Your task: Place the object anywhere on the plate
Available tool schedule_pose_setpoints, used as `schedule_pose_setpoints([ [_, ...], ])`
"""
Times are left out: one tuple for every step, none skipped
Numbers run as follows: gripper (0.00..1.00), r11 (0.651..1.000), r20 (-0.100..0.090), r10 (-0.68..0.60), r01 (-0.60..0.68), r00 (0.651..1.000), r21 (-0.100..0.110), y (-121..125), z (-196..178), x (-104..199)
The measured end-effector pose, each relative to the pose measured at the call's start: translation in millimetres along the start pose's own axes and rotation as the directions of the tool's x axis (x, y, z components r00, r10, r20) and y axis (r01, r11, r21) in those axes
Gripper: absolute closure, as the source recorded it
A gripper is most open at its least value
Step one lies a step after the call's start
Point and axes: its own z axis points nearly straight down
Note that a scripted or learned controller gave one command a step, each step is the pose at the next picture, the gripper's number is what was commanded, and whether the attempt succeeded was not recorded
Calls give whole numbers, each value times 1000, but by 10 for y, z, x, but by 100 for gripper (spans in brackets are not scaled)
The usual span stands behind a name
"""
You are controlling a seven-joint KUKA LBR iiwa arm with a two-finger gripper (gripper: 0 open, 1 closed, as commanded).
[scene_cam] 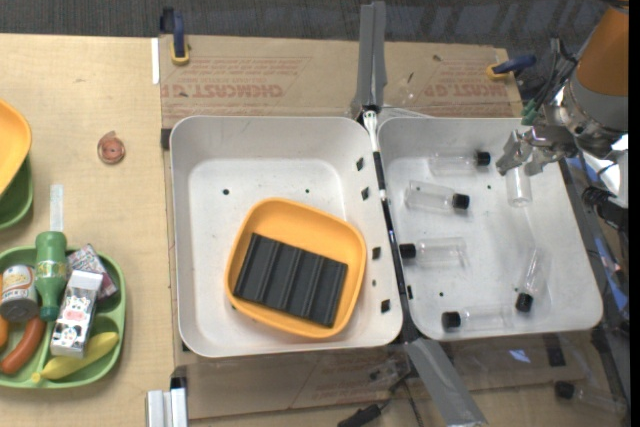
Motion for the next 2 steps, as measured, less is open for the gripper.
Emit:
schedule_pose_setpoints([
  [100, 999, -1, -54, 54, 999, 1, -572, 962, 566],
  [0, 999, -1, -54, 54, 999, 1, -572, 961, 563],
])
